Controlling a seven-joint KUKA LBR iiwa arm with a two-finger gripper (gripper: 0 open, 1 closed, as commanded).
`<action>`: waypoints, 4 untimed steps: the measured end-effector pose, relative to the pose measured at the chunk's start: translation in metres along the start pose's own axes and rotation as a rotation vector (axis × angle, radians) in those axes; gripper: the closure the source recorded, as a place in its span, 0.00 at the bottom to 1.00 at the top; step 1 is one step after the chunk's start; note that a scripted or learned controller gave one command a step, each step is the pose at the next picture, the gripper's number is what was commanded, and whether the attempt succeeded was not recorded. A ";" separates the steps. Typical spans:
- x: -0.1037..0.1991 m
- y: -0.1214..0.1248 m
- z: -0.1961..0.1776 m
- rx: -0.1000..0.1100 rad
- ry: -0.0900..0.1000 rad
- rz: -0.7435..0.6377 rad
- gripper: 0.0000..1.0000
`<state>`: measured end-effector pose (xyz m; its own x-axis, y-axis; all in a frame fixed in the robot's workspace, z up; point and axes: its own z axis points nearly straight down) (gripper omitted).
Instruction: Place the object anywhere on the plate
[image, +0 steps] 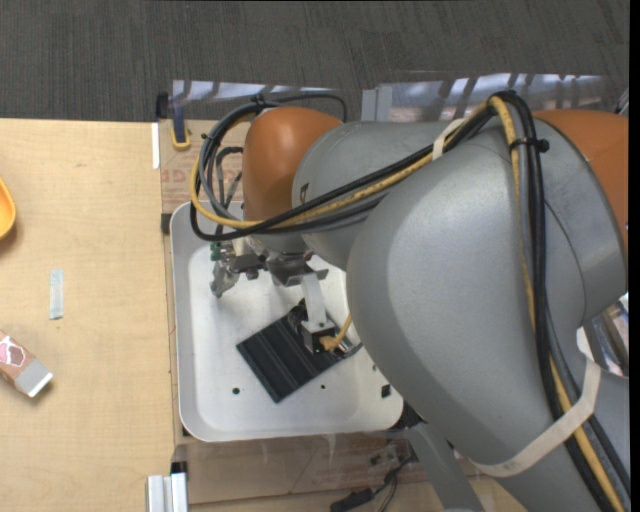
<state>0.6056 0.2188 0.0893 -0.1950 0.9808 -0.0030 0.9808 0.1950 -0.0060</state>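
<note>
Jaws apart or together, you cannot tell: your gripper (219, 277) hangs over the white bin's (200, 400) upper left corner. The nearest loose things, a grey bar (56, 295) and a pink-white packet (22, 366), lie well left of it on the wooden bench (90, 200).

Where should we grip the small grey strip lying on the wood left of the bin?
Probably mid-length on the grey strip, across its narrow width, coming from straight above: it lies flat, long axis running up-down in view, with just wood on every side.
</note>
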 end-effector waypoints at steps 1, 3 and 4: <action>-0.001 0.008 -0.061 -0.003 0.000 0.250 0.00; 0.002 0.036 -0.068 -0.004 0.000 0.048 0.00; 0.002 0.036 -0.068 -0.004 0.000 0.048 0.00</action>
<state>0.6404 0.2283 0.1572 -0.1477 0.9890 -0.0030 0.9890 0.1477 -0.0020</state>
